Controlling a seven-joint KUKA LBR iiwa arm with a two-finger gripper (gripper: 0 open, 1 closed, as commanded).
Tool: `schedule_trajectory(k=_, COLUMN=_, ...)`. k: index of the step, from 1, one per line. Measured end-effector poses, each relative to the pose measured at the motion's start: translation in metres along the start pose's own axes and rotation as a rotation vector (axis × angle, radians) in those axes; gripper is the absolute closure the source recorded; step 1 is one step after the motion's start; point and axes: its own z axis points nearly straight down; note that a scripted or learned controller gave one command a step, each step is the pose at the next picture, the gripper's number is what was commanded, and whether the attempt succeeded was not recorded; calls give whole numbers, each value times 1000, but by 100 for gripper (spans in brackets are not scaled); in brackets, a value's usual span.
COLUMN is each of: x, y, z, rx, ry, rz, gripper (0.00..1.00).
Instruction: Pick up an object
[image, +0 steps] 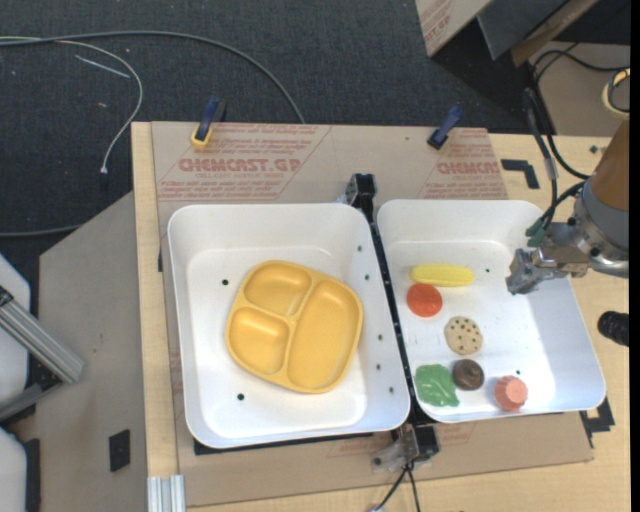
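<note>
Dark carpet with loose white cables behind a cardboard-topped bench (300, 160). Claw (522, 276) over right bin (580, 350), near its right edge; how open, cannot tell, nothing seen held. Leftward: yellow corn (442, 275), red tomato (425, 300), cookie (462, 335); along front edge, green leaf (436, 385), chocolate donut (468, 375), pink cupcake (511, 392). Left bin (200, 300) carrying yellow divided plate (295, 325).

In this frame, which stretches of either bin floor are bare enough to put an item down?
Left bin: bare floor rings the yellow divided plate, widest along the far wall and left side. Right bin: bare along the right wall below the gripper, and at the far wall behind the corn. Crowded: tomato, cookie, lettuce, donut, pink piece.
</note>
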Motion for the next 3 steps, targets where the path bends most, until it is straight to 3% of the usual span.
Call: schedule_trajectory(k=3, x=168, y=-11, z=4, rx=-1, ry=-1, rz=-1, gripper=100)
